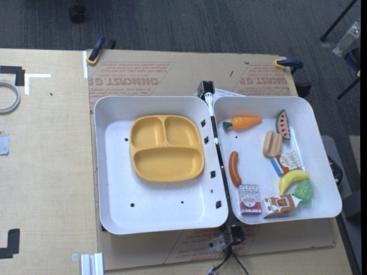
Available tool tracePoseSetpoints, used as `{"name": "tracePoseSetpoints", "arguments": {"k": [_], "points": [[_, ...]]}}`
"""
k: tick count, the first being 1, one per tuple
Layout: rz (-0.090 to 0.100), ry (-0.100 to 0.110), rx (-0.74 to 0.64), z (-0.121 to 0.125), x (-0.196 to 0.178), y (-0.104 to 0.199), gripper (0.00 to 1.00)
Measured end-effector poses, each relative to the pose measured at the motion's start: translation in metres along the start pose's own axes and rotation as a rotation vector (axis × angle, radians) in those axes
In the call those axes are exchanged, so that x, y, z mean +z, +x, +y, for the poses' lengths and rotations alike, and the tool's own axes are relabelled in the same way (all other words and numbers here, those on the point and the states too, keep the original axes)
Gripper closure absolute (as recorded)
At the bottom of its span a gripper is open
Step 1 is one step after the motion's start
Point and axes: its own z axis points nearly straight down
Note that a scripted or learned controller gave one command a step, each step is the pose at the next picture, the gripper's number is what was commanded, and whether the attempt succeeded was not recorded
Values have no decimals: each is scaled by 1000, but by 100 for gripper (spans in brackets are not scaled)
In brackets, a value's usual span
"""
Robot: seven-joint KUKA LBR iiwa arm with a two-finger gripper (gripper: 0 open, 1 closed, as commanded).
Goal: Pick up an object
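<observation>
Camera view, overhead slant. Two white bins side by side on a cardboard-covered bench.

Left bin: one yellow divided plate, three compartments, sitting toward the upper middle, open floor around it.

Right bin: toy food, mostly small. Carrot near the top; watermelon slice at upper right; bread roll below it; sausage lying lengthwise close to the divider wall; banana over a green piece; small carton and orange box along the bottom wall.

Arm and gripper: not visible here, so jaw state cannot be told.

Handling, judged: the pieces look like light, rigid, smooth plastic, likely slippery. Carrot seems the easiest candidate, with clear floor on both flanks; take it across the thick middle. Sausage is hemmed by the wall on one side. The lower right cluster is crowded, items touching or nearly so, and close to the rim.
</observation>
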Motion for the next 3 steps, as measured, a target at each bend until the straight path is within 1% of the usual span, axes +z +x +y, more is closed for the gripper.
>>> {"name": "tracePoseSetpoints", "arguments": {"k": [3], "points": [[-12,-7,-3,2,-29,-2,100]]}}
